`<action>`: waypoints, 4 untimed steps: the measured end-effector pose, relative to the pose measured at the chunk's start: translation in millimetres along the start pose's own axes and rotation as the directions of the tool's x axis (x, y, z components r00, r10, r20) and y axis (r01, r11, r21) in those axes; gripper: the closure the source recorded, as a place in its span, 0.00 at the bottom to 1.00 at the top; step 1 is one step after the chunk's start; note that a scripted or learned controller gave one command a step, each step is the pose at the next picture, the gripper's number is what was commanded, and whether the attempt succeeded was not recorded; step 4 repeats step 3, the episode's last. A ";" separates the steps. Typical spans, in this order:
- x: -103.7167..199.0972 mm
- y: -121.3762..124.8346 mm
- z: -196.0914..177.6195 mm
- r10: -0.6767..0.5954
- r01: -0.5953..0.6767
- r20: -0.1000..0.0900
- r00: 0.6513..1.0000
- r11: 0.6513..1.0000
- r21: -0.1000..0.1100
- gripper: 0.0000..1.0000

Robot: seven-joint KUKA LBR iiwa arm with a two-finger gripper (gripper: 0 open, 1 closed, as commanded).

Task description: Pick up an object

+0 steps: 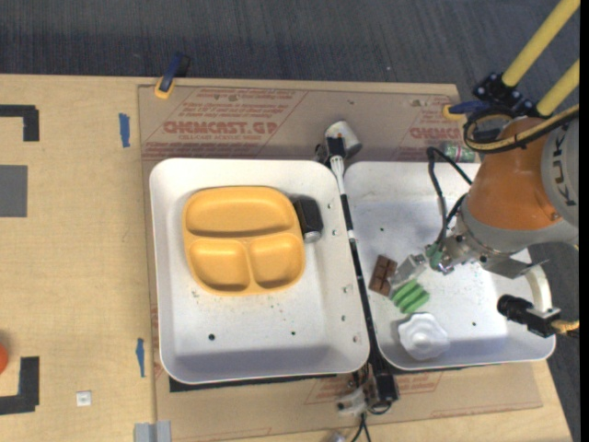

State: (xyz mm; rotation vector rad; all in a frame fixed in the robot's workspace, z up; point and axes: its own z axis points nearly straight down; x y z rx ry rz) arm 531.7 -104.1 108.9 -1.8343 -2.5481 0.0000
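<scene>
In the right bin (479,339) lie a small brown block (382,273), a green ridged piece (409,296) and a white cap-like object (422,333). My gripper (425,261) hangs low over that bin, just above and right of the green piece and right of the brown block. Nothing shows between the gripper and these objects. In the left bin (184,339) rests a yellow three-compartment tray (245,238), with a dark object (307,215) against its right side.
A black and white brush-like tool (339,150) lies along the divide between the bins. A black knob (526,312) sticks out near the right bin's right rim. Yellow rods (543,35) rise at the upper right. Cardboard (294,109) lies under both bins.
</scene>
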 end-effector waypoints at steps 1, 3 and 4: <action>14.0 -35.3 23.9 0.031 -0.031 0.001 1.000 1.000 -0.001 0.00; 69.1 -31.8 -75.4 0.354 -0.354 0.001 0.935 0.935 -0.002 1.00; 69.1 -31.8 -75.4 0.354 -0.354 0.001 0.935 0.935 -0.002 1.00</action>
